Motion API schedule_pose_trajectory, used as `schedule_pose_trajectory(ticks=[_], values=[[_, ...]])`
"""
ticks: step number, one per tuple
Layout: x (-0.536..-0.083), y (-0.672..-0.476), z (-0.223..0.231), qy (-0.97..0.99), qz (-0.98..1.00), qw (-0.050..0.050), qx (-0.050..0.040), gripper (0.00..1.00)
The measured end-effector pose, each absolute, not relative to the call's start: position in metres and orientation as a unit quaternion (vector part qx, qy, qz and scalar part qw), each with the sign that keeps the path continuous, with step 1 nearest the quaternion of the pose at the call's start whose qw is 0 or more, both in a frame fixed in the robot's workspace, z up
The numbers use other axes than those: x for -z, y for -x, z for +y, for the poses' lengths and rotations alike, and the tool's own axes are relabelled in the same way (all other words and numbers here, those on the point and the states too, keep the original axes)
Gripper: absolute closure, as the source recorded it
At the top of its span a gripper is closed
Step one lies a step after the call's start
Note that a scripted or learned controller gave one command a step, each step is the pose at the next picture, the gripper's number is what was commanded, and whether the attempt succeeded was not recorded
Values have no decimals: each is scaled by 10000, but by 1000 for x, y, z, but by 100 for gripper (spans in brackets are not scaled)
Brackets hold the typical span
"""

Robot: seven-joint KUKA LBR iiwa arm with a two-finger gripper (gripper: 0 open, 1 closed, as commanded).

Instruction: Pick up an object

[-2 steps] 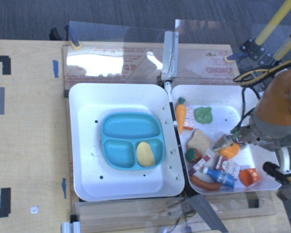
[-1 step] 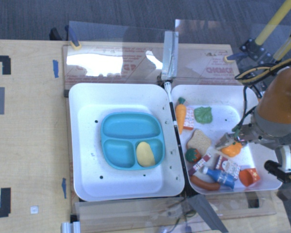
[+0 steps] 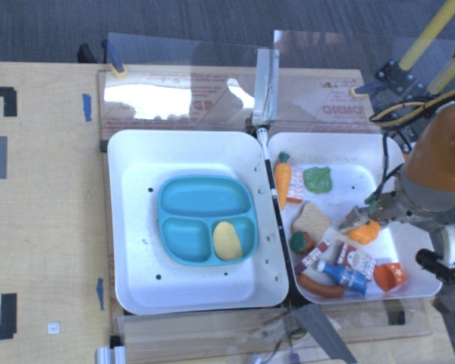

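A wooden bench bears two shallow white bins side by side. The left bin holds a blue divided plate, and a yellow, potato-like piece lies in the plate's near right compartment. The right bin sits just beside it, their rims touching along the middle. At the far side of both bins stand clear plastic panels, joined by a grey metal strip. Blue tape marks and black corner marks show on the bench to the left.

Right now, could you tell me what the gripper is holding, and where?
It cannot be told: the gripper sits just above an orange toy in the right bin.
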State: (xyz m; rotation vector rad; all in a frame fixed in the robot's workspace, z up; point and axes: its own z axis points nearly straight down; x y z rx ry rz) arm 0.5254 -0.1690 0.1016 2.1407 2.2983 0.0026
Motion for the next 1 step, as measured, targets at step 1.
schedule_pose_trajectory(ticks=[1], values=[[-184, -548, -74, -7037, 7105, -3, -14, 100]])
